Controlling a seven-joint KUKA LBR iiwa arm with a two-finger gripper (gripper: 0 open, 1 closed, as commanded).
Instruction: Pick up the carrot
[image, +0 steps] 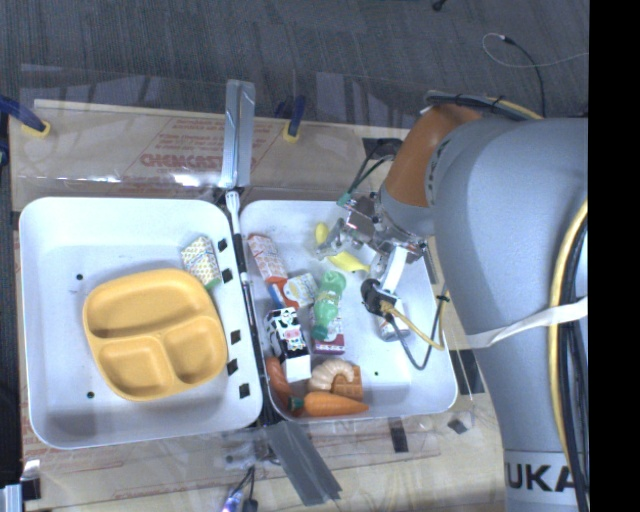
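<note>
The carrot (334, 405) is orange and lies flat along the near wall of the right bin (425, 375), just in front of a tan croissant-shaped piece (337, 377). My gripper (348, 236) hangs over the far part of the same bin, above a yellow banana-like toy (345, 261). It is well away from the carrot, about half a bin length farther back. The grey arm and its orange band (415, 160) come in from the right.
The right bin also holds a green bottle (328, 300), a black-and-white carton (287, 335), a long red-and-white packet (265, 256) and an orange piece (275, 377) left of the carrot. In the left bin sit a yellow divided plate (152, 331) and a small packet (203, 262).
</note>
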